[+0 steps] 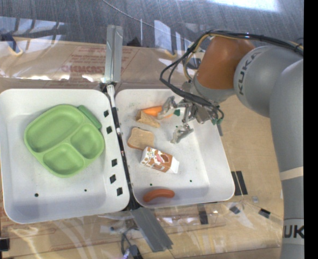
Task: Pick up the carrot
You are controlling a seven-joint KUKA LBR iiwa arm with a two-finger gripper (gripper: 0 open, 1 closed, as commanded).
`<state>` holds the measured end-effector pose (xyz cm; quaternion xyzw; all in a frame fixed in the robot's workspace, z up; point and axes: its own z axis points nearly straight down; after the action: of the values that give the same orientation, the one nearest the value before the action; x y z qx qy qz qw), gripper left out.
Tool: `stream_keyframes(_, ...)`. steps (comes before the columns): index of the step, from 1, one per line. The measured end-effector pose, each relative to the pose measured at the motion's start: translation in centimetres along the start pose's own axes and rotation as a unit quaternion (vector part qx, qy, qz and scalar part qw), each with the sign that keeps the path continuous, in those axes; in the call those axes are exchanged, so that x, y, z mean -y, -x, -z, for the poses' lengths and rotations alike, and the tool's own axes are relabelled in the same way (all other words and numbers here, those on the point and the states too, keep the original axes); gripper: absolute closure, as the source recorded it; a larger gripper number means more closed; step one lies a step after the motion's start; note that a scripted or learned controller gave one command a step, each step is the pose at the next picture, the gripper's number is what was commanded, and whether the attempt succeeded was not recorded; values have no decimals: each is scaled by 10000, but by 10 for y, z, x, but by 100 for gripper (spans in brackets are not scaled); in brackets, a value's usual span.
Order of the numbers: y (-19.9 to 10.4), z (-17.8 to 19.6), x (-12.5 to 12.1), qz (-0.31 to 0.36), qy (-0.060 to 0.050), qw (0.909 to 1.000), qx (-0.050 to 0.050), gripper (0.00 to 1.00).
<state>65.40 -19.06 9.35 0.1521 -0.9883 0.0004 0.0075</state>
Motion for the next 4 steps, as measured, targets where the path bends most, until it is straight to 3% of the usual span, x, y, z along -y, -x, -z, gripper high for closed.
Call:
stream_keyframes(1,5,13,-1,17,-29,10000,87,100)
stream_keyframes(2,25,119,-68,463,-42,9988,146,100)
stream_keyframes(3,36,155,-109,-810,-10,9967,102,100)
stream_keyframes(4,53,146,-165,308,-9,9995,80,100)
